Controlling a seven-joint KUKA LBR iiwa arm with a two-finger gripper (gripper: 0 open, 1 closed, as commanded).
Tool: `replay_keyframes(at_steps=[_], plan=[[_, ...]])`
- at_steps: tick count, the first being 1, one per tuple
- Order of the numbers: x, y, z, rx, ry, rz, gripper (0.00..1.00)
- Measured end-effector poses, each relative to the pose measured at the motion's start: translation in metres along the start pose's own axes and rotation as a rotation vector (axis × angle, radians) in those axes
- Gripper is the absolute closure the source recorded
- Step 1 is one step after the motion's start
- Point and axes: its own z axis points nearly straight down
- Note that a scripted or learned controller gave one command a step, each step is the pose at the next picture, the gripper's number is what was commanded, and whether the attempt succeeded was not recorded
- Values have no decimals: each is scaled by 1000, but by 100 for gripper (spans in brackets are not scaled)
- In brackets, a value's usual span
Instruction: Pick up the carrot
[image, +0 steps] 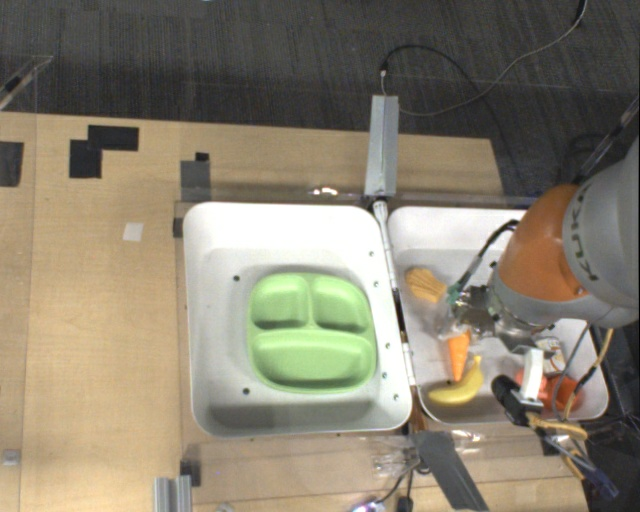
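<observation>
- Bench (90, 330): pale wood surface across the left of the frame, with black patches (100, 148) at the upper left.
- Left bin (215, 240): shallow and white, sitting centre-left in the frame.
- Green plate (310, 330): three compartments, lying flat in the middle of the left bin.
- Metal post (382, 145): grey, running from the top centre of the frame down to the seam between the two bins.
- Right bin (440, 235): shallow and white, butted against the right side of the left bin.
- Yellow-tan item (425, 285): lies in the upper left part of the right bin, close to the seam. Its kind cannot be determined.
- Carrot (458, 356): orange, in the lower left part of the right bin. It lies roughly up-and-down in the frame, and its lower end touches the banana.
- Banana (452, 392): yellow, lying along the lower edge of the right bin, directly below the carrot.
- Gripper (462, 318): positioned immediately above the carrot's upper end and appears to be in contact with it. Whether the claw is open, closed or gripping cannot be determined.
- Arm (600, 250): grey with an orange band (540, 255), entering from the right edge of the frame over the right bin.
</observation>
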Motion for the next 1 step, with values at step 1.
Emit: replay_keyframes(at_steps=[1], plan=[[97, 37, -83, 16, -1, -252, 100]])
